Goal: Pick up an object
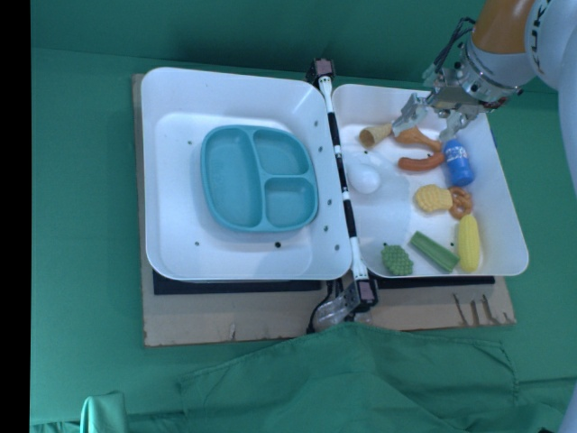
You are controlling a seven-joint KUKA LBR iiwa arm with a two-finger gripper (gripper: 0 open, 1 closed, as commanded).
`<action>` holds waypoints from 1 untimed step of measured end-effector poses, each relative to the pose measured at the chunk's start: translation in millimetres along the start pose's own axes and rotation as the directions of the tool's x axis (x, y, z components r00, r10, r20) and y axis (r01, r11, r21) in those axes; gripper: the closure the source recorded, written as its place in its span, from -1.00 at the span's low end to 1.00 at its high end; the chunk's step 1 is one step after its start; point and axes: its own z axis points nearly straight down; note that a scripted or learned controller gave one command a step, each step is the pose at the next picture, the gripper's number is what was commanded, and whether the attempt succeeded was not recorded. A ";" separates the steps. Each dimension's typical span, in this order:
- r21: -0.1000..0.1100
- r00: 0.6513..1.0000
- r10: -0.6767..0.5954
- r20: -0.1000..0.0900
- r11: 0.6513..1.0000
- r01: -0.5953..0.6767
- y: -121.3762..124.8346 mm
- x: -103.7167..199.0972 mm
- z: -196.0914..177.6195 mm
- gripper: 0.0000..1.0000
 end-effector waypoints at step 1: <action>0.002 1.000 -0.001 -0.001 1.000 0.001 3.3 6.0 58.0 -1.00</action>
